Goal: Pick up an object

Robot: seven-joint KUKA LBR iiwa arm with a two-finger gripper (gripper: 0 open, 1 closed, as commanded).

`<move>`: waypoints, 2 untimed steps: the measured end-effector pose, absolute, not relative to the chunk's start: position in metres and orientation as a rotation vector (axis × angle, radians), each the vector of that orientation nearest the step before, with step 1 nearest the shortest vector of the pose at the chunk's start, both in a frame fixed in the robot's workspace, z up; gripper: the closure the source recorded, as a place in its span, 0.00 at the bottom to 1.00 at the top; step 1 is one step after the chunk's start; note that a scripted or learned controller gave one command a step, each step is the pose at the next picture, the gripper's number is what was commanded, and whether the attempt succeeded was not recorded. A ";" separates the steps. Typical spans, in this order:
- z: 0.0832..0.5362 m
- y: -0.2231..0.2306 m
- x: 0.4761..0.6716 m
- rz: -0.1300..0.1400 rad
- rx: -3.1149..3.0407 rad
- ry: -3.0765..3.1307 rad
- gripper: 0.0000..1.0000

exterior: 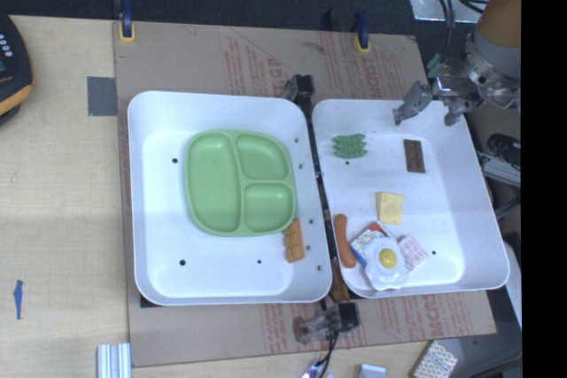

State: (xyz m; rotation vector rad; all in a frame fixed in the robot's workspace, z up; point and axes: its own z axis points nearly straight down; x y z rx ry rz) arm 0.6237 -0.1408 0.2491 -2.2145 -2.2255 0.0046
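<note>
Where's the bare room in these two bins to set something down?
Left bin: bare strips all around the green divided plate, widest along its left. Right bin: bare right of the brown block and cheese. Crowded at its lower left, round the fried egg and sausage.

Bright, even overhead light; mild glare on white bins (146, 190); soft overall focus.
</note>
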 end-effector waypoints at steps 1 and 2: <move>0.143 -0.143 0.554 0.017 -2.207 -2.215 0.00; 0.088 -0.123 0.542 0.009 -2.211 -2.219 0.00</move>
